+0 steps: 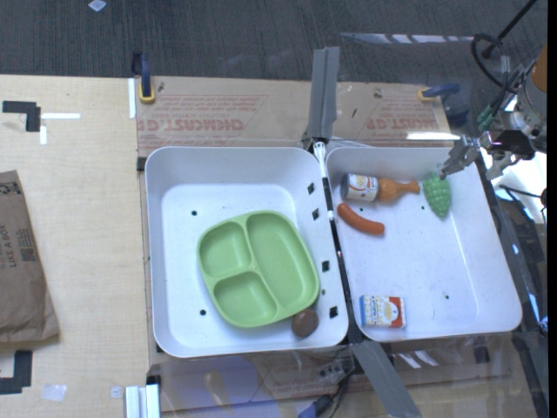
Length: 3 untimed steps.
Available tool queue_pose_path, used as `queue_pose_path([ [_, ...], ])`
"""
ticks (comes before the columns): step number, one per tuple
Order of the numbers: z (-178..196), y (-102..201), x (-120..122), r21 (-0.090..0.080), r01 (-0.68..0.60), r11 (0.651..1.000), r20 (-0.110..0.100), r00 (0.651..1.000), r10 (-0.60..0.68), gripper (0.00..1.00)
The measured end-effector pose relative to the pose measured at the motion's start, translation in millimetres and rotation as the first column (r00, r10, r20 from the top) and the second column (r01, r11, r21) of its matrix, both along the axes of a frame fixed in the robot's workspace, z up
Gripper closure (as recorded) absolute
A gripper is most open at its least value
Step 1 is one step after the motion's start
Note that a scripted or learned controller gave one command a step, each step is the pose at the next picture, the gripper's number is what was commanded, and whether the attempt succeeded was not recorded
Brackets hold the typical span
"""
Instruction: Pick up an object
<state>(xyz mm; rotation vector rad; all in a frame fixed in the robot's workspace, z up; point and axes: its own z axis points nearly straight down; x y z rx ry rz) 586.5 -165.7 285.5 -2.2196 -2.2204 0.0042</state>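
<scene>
Cardboard sheet [261,111] behind the bins: red print, upside down, appears to read "CHEMCAST GP", not fully certain; repeated on its right part, blurred; brown paper bag [22,259] at left: dark print, illegible; small carton [383,311] and bottle label [361,187]: unreadable.

Fixed overhead camera — slanted down on bins [165,259]

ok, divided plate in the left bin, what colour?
Light green divided plate, clearest in the camera view.

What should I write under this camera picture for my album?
Gripper above right bin, near the green toy.
</scene>
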Motion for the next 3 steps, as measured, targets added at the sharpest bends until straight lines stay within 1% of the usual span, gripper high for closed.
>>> queue_pose_path([
  [1,-93,-47,58,-0.001,0.232,0.973,0.002,0.973,-0.232,0.00],
  [2,-189,-41,77,0.007,0.190,0.982,0.009,0.982,-0.190,0.00],
  [3,-79,-24,73,-0.001,0.173,0.985,0.005,0.985,-0.173,0.00],
])
